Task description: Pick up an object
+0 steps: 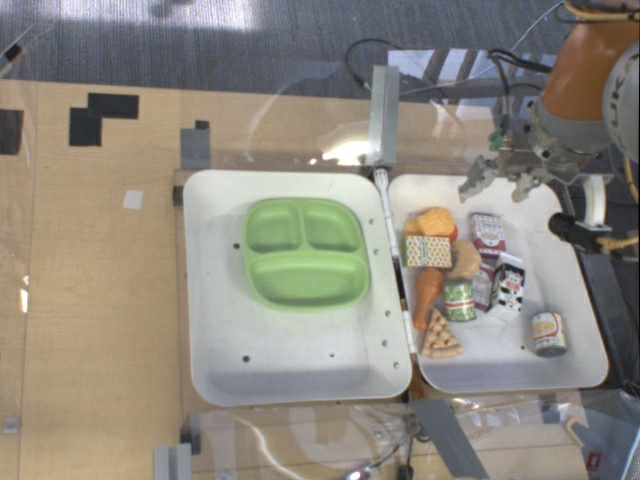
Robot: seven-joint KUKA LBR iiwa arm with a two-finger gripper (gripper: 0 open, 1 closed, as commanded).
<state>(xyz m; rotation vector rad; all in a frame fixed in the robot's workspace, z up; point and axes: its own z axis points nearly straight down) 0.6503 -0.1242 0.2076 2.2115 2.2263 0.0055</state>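
Lower frame: the near rims of two white bins, side by side. The right bin [590,358] holds a small tin can [547,333] alone toward its lower right corner, with bare floor around it and along the near rim. Left of the can, close against the divider between the bins, lies a cluster: a pizza-slice toy [440,339] nearest, then a green can [459,301], an orange cone [426,288], a small black-and-white carton [509,286], a patterned box [428,251], a red-and-white carton [487,232] and a yellow waffle-like piece [435,221]. These pieces touch or overlap, leaving little room between them. The left bin [215,358] holds a green sectioned plate [305,252], centred, with open floor on all sides. Upper right: the gripper [500,180] hangs over the far rim of the right bin, its fingers spread wide and holding nothing, above and apart from the cluster.
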